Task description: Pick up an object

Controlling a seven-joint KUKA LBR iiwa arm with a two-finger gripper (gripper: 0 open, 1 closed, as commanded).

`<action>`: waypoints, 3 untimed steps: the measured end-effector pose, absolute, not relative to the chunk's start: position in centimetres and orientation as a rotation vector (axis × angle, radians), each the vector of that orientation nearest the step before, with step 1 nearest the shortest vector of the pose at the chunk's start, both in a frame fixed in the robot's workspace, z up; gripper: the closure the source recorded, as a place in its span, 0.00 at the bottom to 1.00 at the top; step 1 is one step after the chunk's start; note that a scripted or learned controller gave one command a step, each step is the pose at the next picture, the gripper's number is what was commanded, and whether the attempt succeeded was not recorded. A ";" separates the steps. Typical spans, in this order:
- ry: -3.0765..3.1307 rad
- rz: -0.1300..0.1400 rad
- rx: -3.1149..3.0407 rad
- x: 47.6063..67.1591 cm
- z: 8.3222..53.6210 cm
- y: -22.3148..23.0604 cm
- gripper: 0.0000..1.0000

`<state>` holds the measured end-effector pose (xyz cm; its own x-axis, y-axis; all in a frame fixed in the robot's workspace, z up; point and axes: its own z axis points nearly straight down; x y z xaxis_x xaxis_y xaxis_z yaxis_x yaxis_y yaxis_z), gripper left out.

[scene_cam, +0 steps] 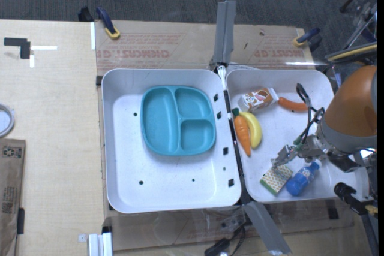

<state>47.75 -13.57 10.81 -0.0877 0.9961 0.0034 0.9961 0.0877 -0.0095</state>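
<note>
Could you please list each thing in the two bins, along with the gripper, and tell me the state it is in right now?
Blue divided plate: flat, upright, in the left bin.
Carrot: lying beside the banana, touching it.
Snack packet: lying flat.
Sausage: lying flat.
Blue bottle: on its side.
Patterned packet: flat beside the bottle.
Gripper: low in the right bin, above the patterned packet.

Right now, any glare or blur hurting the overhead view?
Camera view: even, soft light, faint shadows; no glare on the left bin or teal divided plate. Carrot and banana read clearly; gripper region is small and soft, and the blue bottle lacks detail.
</note>
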 end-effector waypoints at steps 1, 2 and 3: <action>-2.329 -0.006 -2.105 48.0 9.3 -16.7 0.00; -2.346 -0.009 -2.092 48.1 9.4 -17.9 0.00; -2.343 -0.011 -2.093 48.3 10.2 -18.0 1.00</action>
